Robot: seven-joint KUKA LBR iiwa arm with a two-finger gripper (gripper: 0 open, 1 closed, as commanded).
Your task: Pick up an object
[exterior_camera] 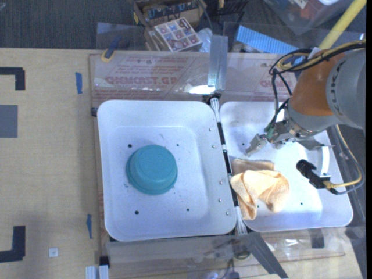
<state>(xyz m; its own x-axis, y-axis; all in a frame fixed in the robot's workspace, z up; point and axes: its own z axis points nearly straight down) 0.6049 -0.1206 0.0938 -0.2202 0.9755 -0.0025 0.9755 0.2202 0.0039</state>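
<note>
One camera watches me from a fixed place above the counter (46,127), tilted down at a slant, so the far edge of the counter sits toward the top of the frame and the near edge at the bottom. It stands far enough back to take in both white bins whole: the left bin (110,121) near the middle of the picture, the right bin (337,214) toward the right side. Beyond the counter it catches a strip of cluttered floor (58,10). My arm (325,92) comes into the frame from the right, over the right bin.
</note>
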